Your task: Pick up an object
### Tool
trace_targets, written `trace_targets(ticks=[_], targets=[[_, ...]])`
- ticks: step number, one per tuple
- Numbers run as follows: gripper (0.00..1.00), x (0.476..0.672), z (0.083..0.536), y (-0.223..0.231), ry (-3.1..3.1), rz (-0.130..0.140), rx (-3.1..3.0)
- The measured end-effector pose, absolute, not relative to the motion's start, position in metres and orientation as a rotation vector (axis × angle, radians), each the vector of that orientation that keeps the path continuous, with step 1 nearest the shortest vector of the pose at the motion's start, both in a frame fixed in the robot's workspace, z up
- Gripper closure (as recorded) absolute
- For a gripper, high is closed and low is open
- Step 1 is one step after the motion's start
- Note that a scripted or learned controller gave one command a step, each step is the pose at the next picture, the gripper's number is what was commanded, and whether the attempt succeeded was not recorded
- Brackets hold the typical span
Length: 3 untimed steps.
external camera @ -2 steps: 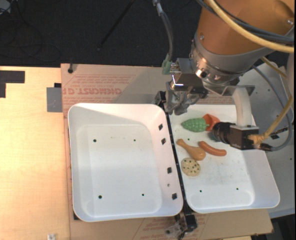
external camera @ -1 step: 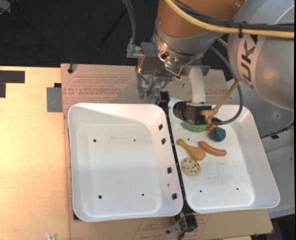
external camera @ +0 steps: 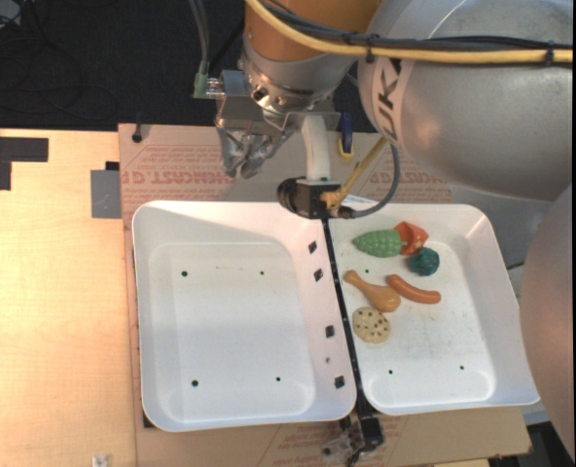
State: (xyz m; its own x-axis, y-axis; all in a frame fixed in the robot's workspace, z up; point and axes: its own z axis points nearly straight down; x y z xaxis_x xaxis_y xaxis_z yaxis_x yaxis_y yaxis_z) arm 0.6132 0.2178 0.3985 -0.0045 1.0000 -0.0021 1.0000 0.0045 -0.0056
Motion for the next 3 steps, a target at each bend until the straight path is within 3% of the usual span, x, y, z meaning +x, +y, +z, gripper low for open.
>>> trace_targets(ticks=[1, 2, 3], targets=[[1.0, 0.612, 0.412, 0.216, -2.227, 0.009, -2.213], [1.0, 0.542, 0.337, 0.181, -2.214, 0.021, -2.22], [1.0, 0.473, 0.301, 0.13, -2.213, 0.019, -2.221]])
